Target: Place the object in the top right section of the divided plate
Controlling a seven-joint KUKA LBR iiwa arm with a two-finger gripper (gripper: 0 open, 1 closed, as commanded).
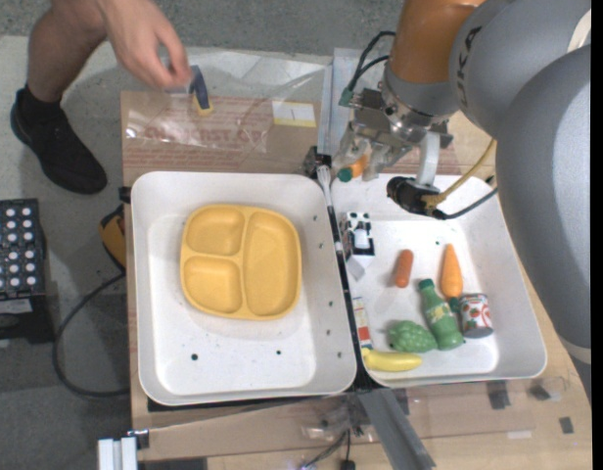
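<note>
At the lower edge of the right bin [502, 262] I see a banana [392, 361] lying close to the near rim. Just behind it a green bumpy vegetable [410, 337], a green bottle [439, 314] and a can [476, 315] are packed side by side. Behind them a carrot [450, 270] and a shorter orange-red piece [403, 268] lie apart, with white floor between them. A small black and white thing [358, 233] sits against the left wall of this bin.

In the left bin [233, 365] the yellow divided plate [241, 262] lies flat near the middle. White floor shows around it on every side, and it is widest toward the lower edge. The plate has one large section on the right and two small ones on the left, and all three show plain yellow. The raised rims where the two bins meet run between the plate and the toys.

The gripper [358, 168] hangs in the upper middle of the frame, over the far end of those rims. A small orange and green piece [349, 173] shows at its tip. I cannot tell if the tool is spread or is pinching this piece. The grey arm [536, 86] comes in from the upper right corner.

Farther, at the upper left, a person's hand [150, 47] holds a small blue and yellow thing [199, 96] above a clear plastic bag [213, 125], well apart from the gripper.
</note>
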